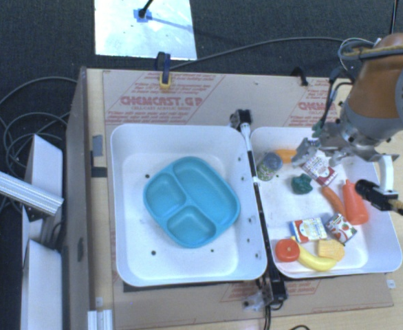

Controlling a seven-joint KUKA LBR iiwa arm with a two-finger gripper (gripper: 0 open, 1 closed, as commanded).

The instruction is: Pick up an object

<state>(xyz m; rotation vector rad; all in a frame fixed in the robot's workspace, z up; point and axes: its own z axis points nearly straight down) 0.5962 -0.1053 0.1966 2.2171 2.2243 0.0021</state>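
Camera view: arm reaches in from the right, gripper (318,158) low over the right bin (384,256), upper-middle part. A small red-and-white packet (320,168) sits right at the tip. Can't tell from this slant whether it's pinched between the fingers or just lying under them, and I can't tell if the fingers are apart or together, since wrist hardware blocks the gap.

Key relation: the packet is directly at or below the fingers, no lateral offset to speak of. Its long axis runs diagonally, upper-left to lower-right in view. If it isn't gripped, my read is that the move is a straight drop, with the closing direction set across that diagonal.

Neighbours of the packet:
- green piece (301,183) just beside it, lower-left
- carrot (333,199) near, lower-right
- orange piece (285,155) just left of the gripper
- can (267,166) further left, by the divider

Crowding risk is mostly the green piece, I'd say.

Well apart, along the bin's near edge: tomato (287,250), banana (316,261), two small cartons (307,229) (340,227).

Left bin (129,253) holds a blue divided plate (191,201), far from the gripper and not relevant to this pick. Both bins sit on the tabletop (188,98).
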